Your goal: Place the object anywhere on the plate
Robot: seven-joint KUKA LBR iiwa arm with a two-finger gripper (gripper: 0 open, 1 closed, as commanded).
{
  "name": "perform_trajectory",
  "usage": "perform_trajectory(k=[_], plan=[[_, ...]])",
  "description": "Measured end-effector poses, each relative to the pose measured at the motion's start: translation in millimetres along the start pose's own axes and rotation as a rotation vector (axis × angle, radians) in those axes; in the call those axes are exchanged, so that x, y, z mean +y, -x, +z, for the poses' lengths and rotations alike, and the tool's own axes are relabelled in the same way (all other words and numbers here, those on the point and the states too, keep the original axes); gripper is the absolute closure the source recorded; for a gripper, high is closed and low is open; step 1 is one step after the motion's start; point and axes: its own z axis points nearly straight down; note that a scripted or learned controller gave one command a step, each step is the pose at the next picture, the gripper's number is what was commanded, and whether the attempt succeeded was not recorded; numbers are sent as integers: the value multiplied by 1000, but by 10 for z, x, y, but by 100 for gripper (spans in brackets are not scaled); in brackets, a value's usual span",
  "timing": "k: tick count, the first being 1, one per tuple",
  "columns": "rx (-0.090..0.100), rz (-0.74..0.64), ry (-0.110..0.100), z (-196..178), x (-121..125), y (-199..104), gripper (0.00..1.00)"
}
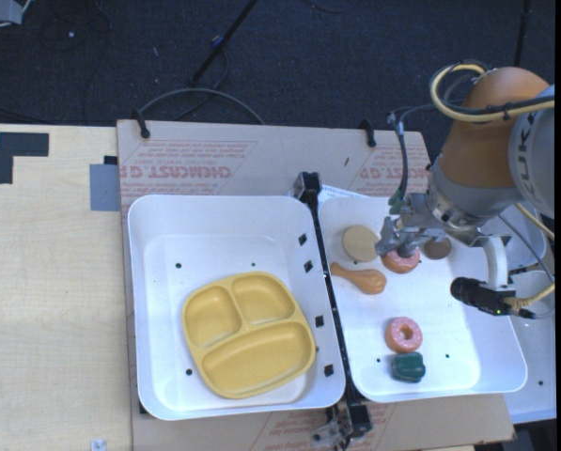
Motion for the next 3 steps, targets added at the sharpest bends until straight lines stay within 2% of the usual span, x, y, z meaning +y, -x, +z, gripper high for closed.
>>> perform_trajectory(k=[2,3], plan=[[-2,0,1,-88,185,-1209,100],[-1,-1,-1,16,282,-1780,100]])
